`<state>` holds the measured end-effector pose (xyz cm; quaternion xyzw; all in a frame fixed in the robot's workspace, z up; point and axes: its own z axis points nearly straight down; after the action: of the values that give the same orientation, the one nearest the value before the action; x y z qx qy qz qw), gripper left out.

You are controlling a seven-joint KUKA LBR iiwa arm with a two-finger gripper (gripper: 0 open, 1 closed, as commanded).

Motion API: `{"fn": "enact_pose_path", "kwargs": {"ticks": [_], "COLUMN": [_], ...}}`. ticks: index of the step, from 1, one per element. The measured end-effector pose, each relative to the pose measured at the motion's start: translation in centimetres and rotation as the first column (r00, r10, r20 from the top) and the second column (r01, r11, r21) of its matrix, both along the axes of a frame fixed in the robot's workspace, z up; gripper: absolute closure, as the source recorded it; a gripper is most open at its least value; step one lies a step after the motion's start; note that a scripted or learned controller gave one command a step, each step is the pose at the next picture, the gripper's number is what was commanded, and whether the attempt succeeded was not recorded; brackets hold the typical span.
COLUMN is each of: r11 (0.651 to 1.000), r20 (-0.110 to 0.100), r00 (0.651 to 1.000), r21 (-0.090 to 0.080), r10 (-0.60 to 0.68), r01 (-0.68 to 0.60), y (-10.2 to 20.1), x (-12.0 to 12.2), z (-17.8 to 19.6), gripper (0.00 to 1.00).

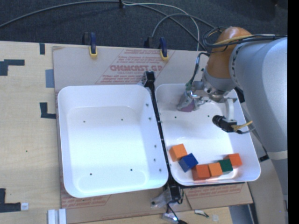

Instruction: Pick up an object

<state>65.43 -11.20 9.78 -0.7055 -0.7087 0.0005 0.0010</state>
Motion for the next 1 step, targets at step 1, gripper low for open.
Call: {"fn": "enact_pose_path", "kwargs": {"ticks": [1], "r11": [1.0], "r20": [0.01], "r00": [1.0], "r21": [0.0], "r10": [0.001], "r01": [-0.001], "y": [5.84], "x": [-1.65], "z": [9.6], "gripper": [1.0]}}
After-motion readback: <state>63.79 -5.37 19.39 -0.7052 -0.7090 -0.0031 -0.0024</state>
